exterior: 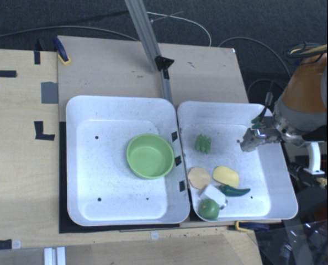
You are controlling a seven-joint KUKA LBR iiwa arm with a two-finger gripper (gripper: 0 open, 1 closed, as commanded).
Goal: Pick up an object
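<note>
The right bin (263, 120) holds a small bumpy green piece (203, 143), a tan round piece (199, 177), a yellow piece (226, 175), a dark green pepper-shaped piece (236, 191), a white block (213, 194) and a green ball (209, 208). My gripper (248, 142) hangs over the right bin's right side, up and to the right of these objects and apart from them. Nothing shows between its fingers.
A green bowl (149, 155) sits in the left bin (86, 148). A grey slanted pole (144, 29) reaches down to the bins' shared far edge. Cables (180, 21) lie on the dark floor behind the bench.
</note>
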